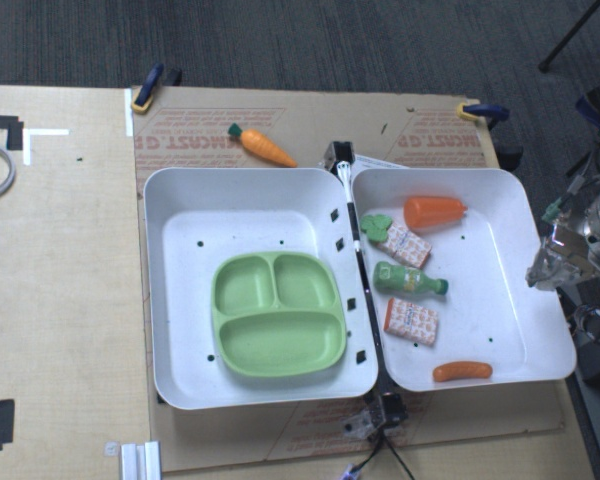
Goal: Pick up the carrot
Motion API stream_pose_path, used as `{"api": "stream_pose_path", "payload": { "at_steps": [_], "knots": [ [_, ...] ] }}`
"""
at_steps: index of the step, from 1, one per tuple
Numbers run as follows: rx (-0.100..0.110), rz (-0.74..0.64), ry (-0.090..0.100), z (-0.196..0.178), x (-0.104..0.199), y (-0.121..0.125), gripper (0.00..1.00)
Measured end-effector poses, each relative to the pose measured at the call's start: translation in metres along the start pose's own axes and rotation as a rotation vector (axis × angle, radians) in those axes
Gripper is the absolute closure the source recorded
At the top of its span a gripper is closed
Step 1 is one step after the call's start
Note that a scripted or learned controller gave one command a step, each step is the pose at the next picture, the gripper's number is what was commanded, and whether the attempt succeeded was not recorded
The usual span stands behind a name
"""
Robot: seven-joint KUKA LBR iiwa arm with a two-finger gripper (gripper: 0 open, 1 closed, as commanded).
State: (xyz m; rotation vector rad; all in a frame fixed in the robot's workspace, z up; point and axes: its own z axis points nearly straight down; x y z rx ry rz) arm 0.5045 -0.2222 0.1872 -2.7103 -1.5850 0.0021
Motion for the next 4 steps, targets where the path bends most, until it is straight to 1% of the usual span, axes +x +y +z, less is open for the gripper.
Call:
{"api": "stream_pose_path", "payload": {
  "at_steps": [1,2,3,4],
  "knots": [
    [-0.001,0.236,-0.001,-0.007,0.055,0.004,1.0],
    [0.0,0.1,0.0,0.096,0.086,-0.059,1.0],
    [-0.001,-0.069,0.0,0.095,0.097,-0.085,1.0],
    [-0.005,-0.231,-0.001,-0.1,0.071,-0.07,1.0]
  ]
}}
